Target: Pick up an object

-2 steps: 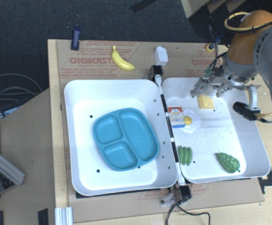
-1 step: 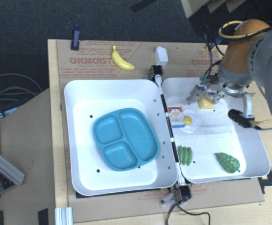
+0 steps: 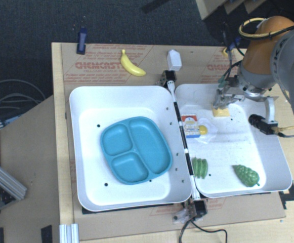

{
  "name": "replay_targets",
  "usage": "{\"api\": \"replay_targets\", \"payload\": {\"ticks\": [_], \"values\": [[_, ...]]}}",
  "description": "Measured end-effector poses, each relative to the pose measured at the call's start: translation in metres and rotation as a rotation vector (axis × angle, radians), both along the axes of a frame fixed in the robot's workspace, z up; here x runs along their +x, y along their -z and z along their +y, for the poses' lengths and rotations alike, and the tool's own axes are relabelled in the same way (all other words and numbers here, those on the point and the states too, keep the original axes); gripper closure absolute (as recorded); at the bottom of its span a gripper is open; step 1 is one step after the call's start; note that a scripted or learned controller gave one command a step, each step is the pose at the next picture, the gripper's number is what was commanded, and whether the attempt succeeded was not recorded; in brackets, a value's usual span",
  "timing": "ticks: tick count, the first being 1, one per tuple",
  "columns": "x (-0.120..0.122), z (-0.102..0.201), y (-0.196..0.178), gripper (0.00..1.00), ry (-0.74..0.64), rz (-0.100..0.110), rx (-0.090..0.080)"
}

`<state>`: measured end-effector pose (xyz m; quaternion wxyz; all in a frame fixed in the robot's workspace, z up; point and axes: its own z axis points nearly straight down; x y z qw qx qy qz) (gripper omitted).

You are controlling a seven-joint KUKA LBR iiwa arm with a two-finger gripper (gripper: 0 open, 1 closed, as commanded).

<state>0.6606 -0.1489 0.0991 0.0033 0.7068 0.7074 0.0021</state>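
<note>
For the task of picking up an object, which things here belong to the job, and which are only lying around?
Belong to the job:
- gripper, low over the right bin
- yellow block, right below the gripper
- small packet
- two green items and

Just lying about:
- blue divided plate in the left bin
- banana and white piece on the board behind the bins

The gripper [image 3: 222,101] hangs low over the right bin [image 3: 268,171], just above a small yellow block [image 3: 221,113], while a blue divided plate [image 3: 135,149] fills the left bin [image 3: 86,135].
</note>
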Motion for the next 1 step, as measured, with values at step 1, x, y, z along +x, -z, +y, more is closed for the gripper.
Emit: {"api": "replay_targets", "payload": {"ticks": [1], "values": [[-0.0013, 0.0000, 0.0022, 0.00, 0.000, 0.004, 0.001]]}}
